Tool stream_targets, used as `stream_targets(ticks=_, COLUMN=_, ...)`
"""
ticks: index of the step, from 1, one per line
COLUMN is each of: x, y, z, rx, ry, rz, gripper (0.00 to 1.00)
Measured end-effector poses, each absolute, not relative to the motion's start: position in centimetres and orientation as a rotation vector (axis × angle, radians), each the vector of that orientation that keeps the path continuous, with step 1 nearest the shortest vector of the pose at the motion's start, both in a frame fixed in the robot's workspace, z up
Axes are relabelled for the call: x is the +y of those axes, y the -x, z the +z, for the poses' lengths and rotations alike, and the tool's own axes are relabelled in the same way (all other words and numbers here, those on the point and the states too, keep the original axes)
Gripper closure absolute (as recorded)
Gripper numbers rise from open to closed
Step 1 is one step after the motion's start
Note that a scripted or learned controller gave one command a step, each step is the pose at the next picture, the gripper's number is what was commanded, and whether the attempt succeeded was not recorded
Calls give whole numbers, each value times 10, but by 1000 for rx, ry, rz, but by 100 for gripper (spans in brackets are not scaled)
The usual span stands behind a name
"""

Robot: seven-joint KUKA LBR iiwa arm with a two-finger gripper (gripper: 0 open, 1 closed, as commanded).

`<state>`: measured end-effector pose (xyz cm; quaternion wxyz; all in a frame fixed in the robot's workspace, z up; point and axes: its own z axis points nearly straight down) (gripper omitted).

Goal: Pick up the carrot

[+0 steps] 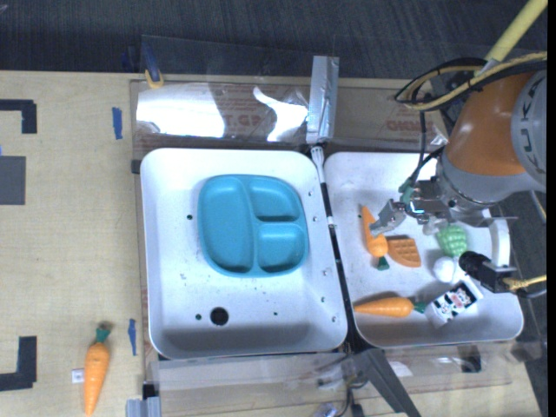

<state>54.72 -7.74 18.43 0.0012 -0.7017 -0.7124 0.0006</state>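
Wooden bench, two white bins side by side. Arm's gripper [388, 218] is down in the right bin [499, 320] — fingers look slightly apart, right against a small carrot [375, 237], can't tell if it's gripped. Another carrot [384, 307] lies nearer the front edge — blue divided plate [254, 224] sits in the left bin [165, 259].

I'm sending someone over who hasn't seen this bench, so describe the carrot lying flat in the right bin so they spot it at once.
Find the right white bin. Along its near edge lies the carrot, orange, flat, green top pointing right. The other carrot sits higher, by the end effector.
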Motion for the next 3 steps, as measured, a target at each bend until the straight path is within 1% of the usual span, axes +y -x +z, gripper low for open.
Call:
stream_targets(ticks=1, x=-108, y=-568, z=87, rx=-2473, ry=1949, rz=-4, gripper=0)
stream_targets(ticks=2, x=-108, y=-570, z=99, rx=-2477, ry=1954, rz=-10, gripper=100)
stream_targets(ticks=3, x=-33, y=-601, z=186, rx=-2314, ry=2130, rz=-6, gripper=100)
